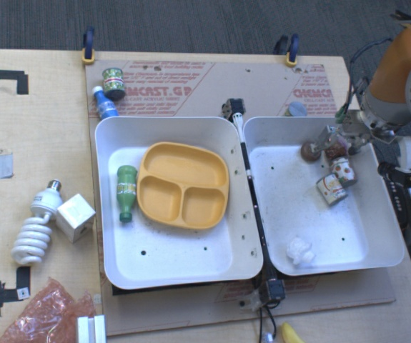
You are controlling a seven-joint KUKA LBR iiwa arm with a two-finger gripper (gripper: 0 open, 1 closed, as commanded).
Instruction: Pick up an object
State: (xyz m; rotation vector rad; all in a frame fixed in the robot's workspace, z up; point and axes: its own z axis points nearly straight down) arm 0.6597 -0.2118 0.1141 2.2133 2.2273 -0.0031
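Two shallow white bins sit side by side on a cardboard sheet clamped to the bench, seen from above at a slant. The left bin (112, 256) holds a yellow divided tray (184, 186) lying flat near its middle, with a small green bottle (126, 192) lying on its side between the tray and the bin's left wall.

The right bin (377, 252) holds the likely pick targets. A small can (332, 189) lies tipped toward the bin's right wall, a patterned little object (343, 169) just above it, and a brown rounded lump (311, 150) near the far edge. A crumpled white wad (299, 250) rests close to the near edge.

The grey arm with its orange band (398, 52) reaches in over the bin's far right corner, and its gripper (342, 143) hangs low among the brown lump and the patterned object (presumably lined up for a grab there). The claw is too cluttered to say how wide it stands or whether it has hold of anything.

Outside the bins, off the left bin's far left corner, stand a small jar and a blue item; a spiral bulb (35, 229) and a white cube (76, 215) lie on the bench's left side.
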